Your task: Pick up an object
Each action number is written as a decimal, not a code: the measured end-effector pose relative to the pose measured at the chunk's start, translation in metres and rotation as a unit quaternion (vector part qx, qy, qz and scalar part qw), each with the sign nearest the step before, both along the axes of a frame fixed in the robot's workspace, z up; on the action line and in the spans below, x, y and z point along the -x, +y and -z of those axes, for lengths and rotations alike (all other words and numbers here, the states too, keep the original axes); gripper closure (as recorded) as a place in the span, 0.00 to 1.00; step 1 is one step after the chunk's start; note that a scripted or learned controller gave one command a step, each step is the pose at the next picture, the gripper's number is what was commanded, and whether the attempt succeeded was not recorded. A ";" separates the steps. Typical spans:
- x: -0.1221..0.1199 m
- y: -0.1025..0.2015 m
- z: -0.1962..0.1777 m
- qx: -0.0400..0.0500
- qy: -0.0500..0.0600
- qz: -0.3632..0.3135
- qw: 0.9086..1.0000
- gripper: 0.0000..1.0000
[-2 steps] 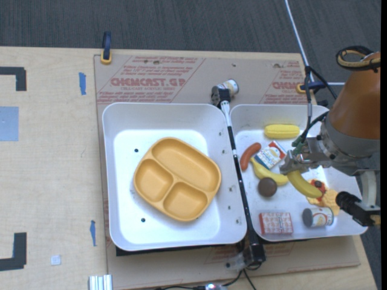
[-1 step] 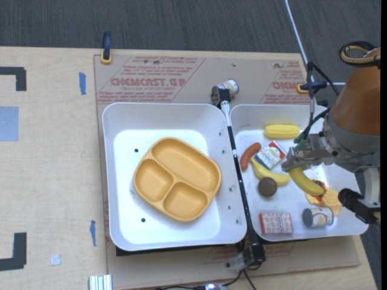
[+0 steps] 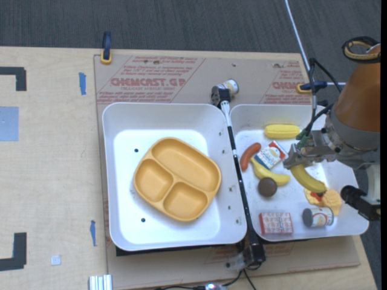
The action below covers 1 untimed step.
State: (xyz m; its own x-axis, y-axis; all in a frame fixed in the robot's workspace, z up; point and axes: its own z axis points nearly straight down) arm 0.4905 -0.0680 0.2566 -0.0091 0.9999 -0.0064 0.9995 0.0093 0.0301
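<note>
Gripper point(image 3: 300, 156) hung low over right bin point(image 3: 358, 225), beside a banana point(image 3: 307, 178), finger spread impossible to tell, arm cut off at right.

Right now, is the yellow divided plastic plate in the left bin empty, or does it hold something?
Empty. The yellow divided plastic plate shows three bare compartments; the toy foods all lie in the right white bin.

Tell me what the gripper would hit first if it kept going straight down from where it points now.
Probably the banana: the gripper hangs over the right bin, just above the banana's upper end. The small packet lies close to its left. Depth is hard to judge from this slanted view, so it might land beside the banana instead.
</note>
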 end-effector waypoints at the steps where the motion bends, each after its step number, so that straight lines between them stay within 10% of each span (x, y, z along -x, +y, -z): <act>1: -0.001 0.000 -0.010 0.001 -0.002 -0.001 1.000 1.00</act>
State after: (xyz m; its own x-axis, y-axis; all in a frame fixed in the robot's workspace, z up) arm 0.4917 -0.0679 0.2668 -0.0108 0.9999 -0.0079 0.9994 0.0111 0.0335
